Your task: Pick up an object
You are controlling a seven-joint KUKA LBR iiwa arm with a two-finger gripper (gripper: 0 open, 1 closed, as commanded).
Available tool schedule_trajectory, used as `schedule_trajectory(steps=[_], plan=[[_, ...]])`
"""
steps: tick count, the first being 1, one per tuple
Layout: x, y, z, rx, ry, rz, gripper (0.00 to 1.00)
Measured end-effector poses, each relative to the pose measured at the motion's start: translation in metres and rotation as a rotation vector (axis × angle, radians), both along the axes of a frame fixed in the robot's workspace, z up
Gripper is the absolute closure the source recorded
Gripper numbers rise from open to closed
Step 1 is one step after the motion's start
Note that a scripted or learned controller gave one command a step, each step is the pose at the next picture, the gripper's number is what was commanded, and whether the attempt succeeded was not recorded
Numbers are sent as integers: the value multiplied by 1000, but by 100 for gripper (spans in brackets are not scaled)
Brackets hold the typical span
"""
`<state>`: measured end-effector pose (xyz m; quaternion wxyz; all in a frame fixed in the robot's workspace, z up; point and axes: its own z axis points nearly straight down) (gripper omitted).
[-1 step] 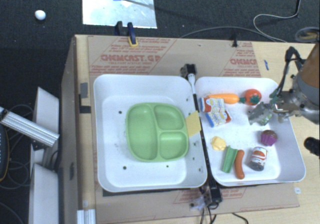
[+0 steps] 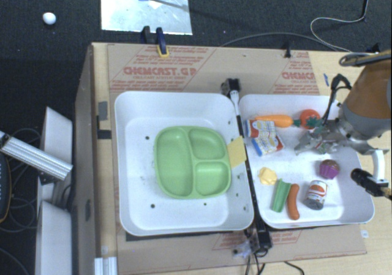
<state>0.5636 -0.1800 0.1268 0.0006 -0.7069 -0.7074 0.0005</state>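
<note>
My gripper hangs low over the right bin, in its upper middle part. It is just below a red tomato and an orange carrot, and to the right of a small printed packet. A purple piece lies just below and right of the gripper. Lower in the bin are a small can, a red sausage, a green cucumber and a yellow piece. I see nothing held by the gripper.
The left bin holds a green divided plate. A yellow flat piece rests over the rims between the two bins. The arm's orange band rises at the right edge. Cables run behind the bench.
</note>
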Motion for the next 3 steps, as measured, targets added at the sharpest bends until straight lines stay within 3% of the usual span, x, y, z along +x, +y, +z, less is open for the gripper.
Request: schedule_trajectory(steps=[1,2,3], plan=[[88,40,-43,1,-2,4,0],[101,48,-45,2,15,6,0],[101,47,-35,1,17,8,100]])
